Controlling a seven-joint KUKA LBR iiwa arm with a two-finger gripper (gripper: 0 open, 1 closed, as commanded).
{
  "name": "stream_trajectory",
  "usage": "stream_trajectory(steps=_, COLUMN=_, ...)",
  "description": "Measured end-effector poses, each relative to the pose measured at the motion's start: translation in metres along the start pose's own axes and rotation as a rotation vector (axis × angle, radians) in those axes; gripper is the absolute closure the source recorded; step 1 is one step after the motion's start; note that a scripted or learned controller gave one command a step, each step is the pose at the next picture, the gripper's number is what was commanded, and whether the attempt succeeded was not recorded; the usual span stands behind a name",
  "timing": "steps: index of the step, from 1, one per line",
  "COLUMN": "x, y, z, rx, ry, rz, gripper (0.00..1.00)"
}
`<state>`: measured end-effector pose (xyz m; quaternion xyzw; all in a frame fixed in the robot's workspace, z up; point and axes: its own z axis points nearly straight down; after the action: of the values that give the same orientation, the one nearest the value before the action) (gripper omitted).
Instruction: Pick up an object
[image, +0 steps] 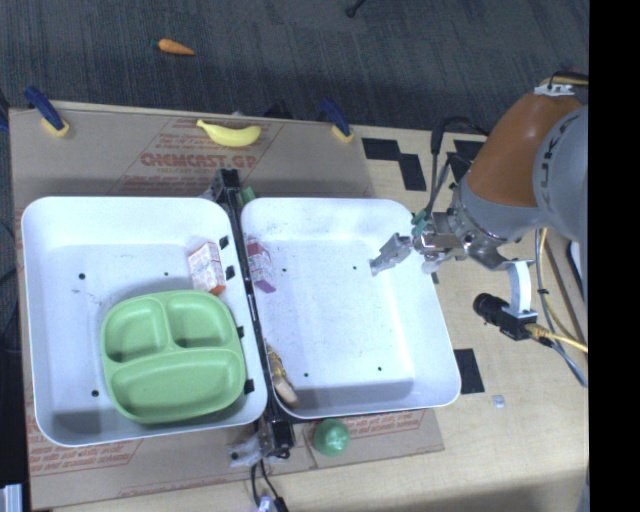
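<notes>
Lying against the right bin's (440, 370) left wall, well apart from the gripper (385, 258): small red-and-white carton (258, 262), crumpled. Finger spread: cannot tell.

**Materials and surface finishes**

You see two smooth white plastic bins (330, 385), faintly scuffed; a matt green plastic divided tray (175, 355); printed brown cardboard (150, 160) beneath; a pale wood-look tabletop (520, 440); a glossy orange band (520, 140) on the grey arm.

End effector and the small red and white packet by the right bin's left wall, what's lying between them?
Bare white floor of the right bin separates end effector from packet in the camera view.
</notes>
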<state>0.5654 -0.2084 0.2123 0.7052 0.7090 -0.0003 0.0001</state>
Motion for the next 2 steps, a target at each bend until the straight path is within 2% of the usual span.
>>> stream_trajectory(steps=1, x=-0.002, y=-0.037, z=0.121, rx=0.003, ry=0.001, rz=-0.001, gripper=0.00)
stream_trajectory(steps=2, x=0.051, y=-0.089, z=0.093, rx=0.004, ry=0.002, rz=-0.002, gripper=0.00)
